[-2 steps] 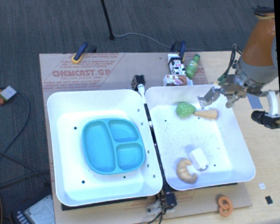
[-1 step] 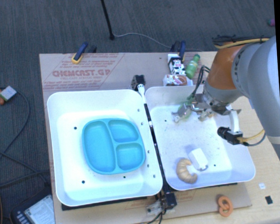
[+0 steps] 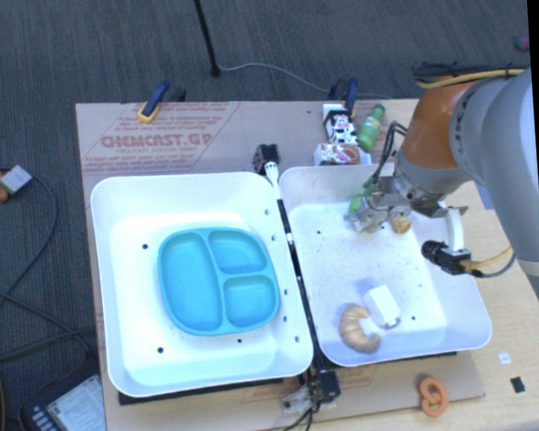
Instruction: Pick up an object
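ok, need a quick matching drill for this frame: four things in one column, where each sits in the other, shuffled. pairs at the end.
Things:
1. blue divided plate
2. croissant
3. white block
4. gripper

Places:
A. near edge of the right bin, beside the white block
B. upper part of the right bin, low over its floor
C. middle of the left bin
D. right bin, just up and right of the croissant

Pairs: 1-C, 2-A, 3-D, 4-B
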`<state>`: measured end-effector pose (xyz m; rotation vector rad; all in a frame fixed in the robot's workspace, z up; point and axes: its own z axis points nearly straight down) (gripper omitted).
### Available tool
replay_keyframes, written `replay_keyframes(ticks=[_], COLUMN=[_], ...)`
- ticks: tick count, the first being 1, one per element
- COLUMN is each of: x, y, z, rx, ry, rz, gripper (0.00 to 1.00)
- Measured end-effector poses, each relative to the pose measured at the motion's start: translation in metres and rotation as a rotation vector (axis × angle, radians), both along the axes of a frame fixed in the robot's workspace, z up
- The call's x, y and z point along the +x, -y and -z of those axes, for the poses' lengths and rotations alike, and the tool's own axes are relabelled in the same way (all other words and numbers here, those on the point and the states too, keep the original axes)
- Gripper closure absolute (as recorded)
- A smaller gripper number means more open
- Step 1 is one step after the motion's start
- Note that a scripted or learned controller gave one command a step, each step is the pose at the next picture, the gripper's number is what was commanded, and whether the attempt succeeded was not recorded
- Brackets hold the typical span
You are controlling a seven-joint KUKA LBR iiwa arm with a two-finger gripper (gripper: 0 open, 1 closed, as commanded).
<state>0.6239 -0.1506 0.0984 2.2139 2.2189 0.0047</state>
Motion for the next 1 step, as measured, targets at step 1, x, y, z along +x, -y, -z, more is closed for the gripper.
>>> replay_keyframes(ticks=[1], x=[0.0340], y=[-0.0183], z=[0.0150], rx=[0.010], ry=[-0.067], rz=[0.008], gripper=[1.00])
